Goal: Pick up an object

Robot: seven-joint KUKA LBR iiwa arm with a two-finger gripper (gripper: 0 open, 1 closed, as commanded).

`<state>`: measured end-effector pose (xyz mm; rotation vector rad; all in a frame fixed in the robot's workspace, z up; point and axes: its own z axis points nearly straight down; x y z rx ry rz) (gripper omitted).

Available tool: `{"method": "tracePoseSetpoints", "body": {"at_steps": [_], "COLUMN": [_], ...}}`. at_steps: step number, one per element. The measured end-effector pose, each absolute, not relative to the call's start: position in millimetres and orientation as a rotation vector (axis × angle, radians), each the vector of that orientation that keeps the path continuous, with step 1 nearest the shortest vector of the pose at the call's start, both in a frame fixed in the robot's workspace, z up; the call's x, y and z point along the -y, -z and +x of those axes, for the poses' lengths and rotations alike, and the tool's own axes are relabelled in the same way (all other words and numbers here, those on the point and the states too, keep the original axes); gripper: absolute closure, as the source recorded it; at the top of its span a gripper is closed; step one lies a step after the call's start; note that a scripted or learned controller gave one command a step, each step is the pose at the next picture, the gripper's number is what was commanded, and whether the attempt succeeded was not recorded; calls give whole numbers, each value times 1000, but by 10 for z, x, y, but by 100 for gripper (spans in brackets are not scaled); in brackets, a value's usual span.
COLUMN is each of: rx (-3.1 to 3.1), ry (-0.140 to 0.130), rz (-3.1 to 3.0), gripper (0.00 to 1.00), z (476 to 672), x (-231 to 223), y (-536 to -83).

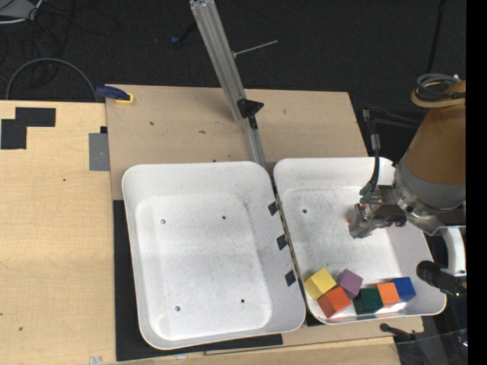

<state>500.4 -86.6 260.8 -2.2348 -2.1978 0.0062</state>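
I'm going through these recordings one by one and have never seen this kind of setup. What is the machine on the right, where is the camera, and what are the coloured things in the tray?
One camera looks down at a slant on a wooden bench bearing two shallow white bins. The big grey and orange shape at the right is a robot arm. Its hand hangs over the right white bin; I see nothing held in it.

Small blocks are clustered in that bin's near corner: a yellow block, a purple block, a red block, a green block, an orange block and a blue block. The left white bin shows a bare floor. A slanted metal rail rises behind the bins.
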Motion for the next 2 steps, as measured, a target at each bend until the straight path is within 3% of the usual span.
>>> {"method": "tracePoseSetpoints", "body": {"at_steps": [1, 2], "rx": [2225, 2225], "ry": [3, -3], "rz": [-2219, -2210], "gripper": [100, 100], "z": [4873, 4868], "x": [763, -182], "y": [-3059, -2837]}}
